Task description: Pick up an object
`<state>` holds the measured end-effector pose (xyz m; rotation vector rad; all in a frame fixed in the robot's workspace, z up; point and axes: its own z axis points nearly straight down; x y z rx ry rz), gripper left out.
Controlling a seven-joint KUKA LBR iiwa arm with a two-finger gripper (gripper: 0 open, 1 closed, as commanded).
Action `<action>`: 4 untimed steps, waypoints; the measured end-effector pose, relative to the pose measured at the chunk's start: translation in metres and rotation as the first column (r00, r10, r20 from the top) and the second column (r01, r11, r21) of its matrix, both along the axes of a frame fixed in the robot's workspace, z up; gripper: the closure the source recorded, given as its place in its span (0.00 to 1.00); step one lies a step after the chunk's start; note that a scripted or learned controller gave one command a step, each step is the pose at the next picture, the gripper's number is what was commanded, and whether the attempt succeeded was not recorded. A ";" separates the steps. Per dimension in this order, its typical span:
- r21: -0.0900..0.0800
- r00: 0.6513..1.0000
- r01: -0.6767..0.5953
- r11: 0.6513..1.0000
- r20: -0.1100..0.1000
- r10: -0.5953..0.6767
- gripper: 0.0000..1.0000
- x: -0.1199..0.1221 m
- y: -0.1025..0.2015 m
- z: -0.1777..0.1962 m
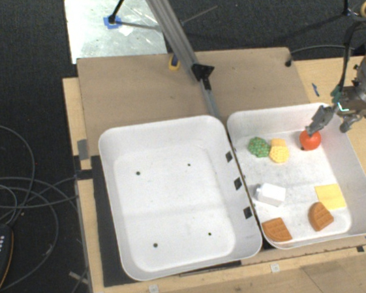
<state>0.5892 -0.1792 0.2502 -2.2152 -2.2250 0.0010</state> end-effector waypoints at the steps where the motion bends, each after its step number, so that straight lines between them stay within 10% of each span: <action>1: -0.001 1.000 -0.001 1.000 0.004 0.001 0.00 0.001 0.000 0.002; 4: 0.001 1.000 0.003 1.000 -0.003 -0.003 0.00 -0.008 0.006 -0.145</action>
